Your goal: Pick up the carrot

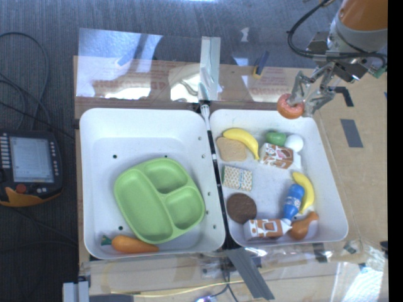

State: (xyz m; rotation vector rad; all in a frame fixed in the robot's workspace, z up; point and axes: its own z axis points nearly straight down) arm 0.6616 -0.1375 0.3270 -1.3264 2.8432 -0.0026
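Fingers (301,100) angled down-left over the right bin's (327,168) far corner pinch a reddish round item (290,107).

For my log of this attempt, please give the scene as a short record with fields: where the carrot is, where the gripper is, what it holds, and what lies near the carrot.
carrot: lies flat in the left bin, at its front left corner
neighbour: green divided plate, just behind the carrot
gripper: above the far right corner of the right bin, far from the carrot
held: a red-orange round item sits at the fingertips
task state: carrot not yet picked up
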